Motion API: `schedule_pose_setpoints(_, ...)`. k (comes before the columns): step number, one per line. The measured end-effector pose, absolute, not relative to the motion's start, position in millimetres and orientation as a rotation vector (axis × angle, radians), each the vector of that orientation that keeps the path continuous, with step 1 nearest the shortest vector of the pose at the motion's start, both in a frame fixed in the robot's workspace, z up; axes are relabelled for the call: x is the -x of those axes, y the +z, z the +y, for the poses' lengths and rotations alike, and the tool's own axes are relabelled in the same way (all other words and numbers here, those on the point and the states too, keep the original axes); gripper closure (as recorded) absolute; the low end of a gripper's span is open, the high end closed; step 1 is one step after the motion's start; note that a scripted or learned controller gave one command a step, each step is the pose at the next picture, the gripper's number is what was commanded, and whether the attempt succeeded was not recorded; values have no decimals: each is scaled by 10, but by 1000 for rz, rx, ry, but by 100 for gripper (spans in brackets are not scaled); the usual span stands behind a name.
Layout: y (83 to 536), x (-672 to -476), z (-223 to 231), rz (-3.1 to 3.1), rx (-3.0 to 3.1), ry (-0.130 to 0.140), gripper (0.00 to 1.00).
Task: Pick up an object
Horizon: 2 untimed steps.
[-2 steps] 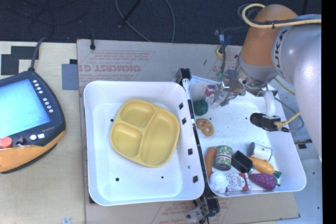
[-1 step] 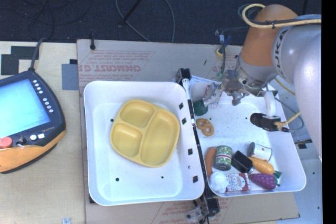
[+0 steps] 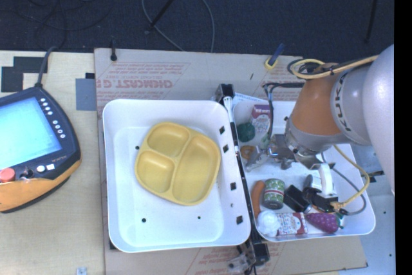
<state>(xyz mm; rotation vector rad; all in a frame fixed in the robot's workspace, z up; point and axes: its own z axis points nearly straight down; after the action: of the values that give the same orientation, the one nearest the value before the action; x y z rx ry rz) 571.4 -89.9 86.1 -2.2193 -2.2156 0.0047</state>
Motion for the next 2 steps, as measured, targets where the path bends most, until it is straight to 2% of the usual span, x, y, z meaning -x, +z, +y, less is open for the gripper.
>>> schedule_pose_setpoints(1,865,-5216,-848,-2217,2222,0,0)
schedule_pose_setpoints(2,932,-5218,-860,-2206,2225,3,100)
